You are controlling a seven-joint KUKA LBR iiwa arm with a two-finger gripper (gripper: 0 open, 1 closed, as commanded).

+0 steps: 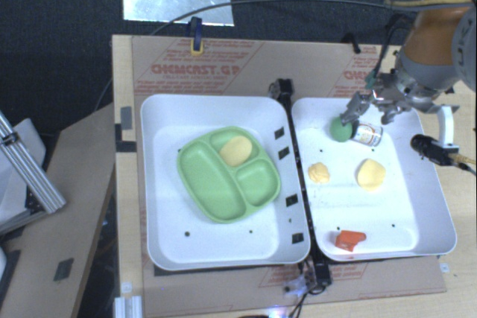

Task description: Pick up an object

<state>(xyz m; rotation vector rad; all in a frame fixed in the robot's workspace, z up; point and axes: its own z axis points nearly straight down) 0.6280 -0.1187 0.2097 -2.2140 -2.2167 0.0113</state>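
Observation:
My gripper (371,115) hangs over the back of the right bin (428,227), its two fingers spread apart and nothing between them. Just below its left finger (352,114) lies a green ball (340,131). A small pale jar (367,135) lies on its side right next to the ball, under the gripper. Further forward in the same bin rest a small yellow lump (319,173), a larger yellow lump (371,173) and an orange piece (349,238) near the front wall.
The left bin (164,234) holds a green divided plate (216,190) with a yellow item (236,150) in its back compartment. Black clips line the seam between the bins (294,182). The arm comes in from the upper right.

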